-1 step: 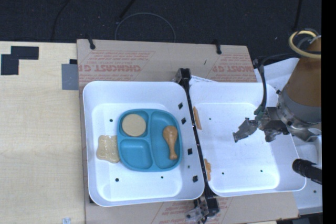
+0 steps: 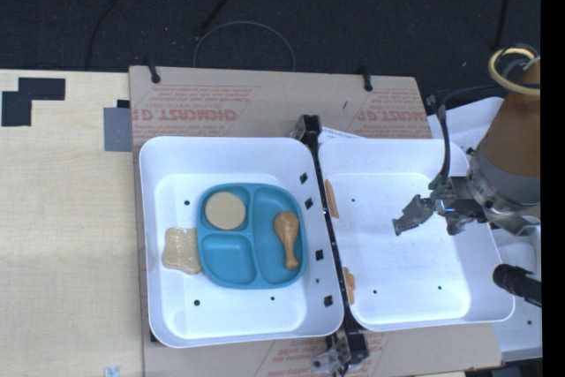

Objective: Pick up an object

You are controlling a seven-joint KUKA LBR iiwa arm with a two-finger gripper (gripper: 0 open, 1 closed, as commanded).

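My gripper (image 2: 434, 218) hangs over the right white bin (image 2: 415, 313), near its right half. Its two fingers stand apart, and nothing shows between them. In the left bin (image 2: 168, 313) lies a blue divided tray (image 2: 234, 265). A round tan patty (image 2: 224, 210) sits in the tray's upper-left compartment and a brown drumstick (image 2: 288, 237) in its right compartment. A pale piece of toast (image 2: 182, 250) lies on the bin floor against the tray's left side. All of these are well to the left of the gripper.
Two small orange pieces sit by the divider between the bins, one (image 2: 330, 197) higher and one (image 2: 349, 285) lower. Both bins rest on a cardboard sheet (image 2: 265, 106). A dark cable (image 2: 441, 146) runs down to the wrist.
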